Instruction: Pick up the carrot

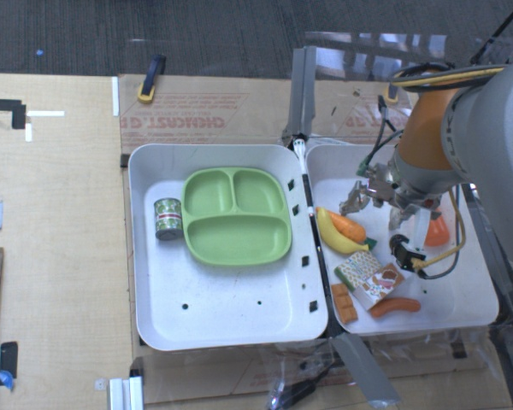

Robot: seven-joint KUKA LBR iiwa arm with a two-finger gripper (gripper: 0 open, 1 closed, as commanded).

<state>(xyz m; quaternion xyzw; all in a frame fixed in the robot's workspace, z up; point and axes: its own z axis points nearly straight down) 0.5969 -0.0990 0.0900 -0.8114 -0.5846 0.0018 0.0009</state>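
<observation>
The carrot [349, 226] is a short orange piece lying across the top of a yellow banana [336, 236] at the left side of the right bin [470, 310]. My gripper [378, 211] hangs just right of the carrot and a little above it. Its two grey fingers are spread, one finger [356, 201] close over the carrot's far end and the other towards the bin's middle. It is open, with nothing between the fingers. The orange-banded wrist [427, 135] rises behind it.
The right bin also holds a patterned snack box [369, 278], an orange block [344, 304], a red sausage [395, 306] and an orange item [438, 230] under the arm's cable. In the left bin [154, 314] lie a green divided plate [236, 216] and a small can [168, 219].
</observation>
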